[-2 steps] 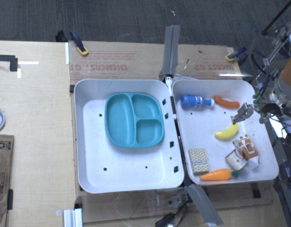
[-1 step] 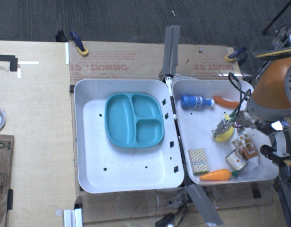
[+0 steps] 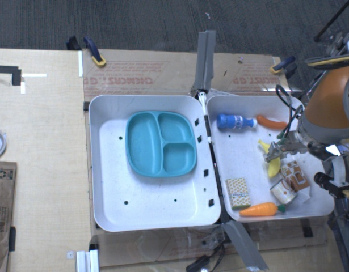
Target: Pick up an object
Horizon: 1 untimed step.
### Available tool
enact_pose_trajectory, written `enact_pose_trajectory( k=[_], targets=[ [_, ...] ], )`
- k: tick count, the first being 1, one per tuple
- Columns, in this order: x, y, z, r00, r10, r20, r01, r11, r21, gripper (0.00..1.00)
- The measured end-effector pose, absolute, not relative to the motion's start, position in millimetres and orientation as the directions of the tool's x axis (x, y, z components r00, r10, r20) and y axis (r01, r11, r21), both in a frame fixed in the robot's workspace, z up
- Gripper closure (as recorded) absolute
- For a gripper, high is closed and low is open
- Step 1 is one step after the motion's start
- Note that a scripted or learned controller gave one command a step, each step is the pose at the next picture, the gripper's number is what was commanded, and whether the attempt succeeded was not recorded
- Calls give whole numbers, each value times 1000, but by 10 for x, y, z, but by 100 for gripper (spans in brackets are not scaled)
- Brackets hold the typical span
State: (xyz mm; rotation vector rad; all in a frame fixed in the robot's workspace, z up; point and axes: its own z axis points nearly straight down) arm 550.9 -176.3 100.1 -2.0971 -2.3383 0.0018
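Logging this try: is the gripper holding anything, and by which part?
Cannot be told. The gripper sits low over the banana in the right bin, its grasp hidden.

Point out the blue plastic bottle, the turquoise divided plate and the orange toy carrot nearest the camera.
blue plastic bottle [image 3: 235, 122], camera view, middle of its body.
turquoise divided plate [image 3: 144, 142], camera view, floor of its large compartment.
orange toy carrot [image 3: 258, 210], camera view, middle of its orange body.

floor [image 3: 134, 10]: dark grey carpet | bench [image 3: 38, 129]: pale wood
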Motion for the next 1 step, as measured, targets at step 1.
enact_pose_trajectory(
  k=[1],
  targets=[
    [5579, -1311, 2192, -169, 986, -1, 986, 169, -1, 100]
  ],
)
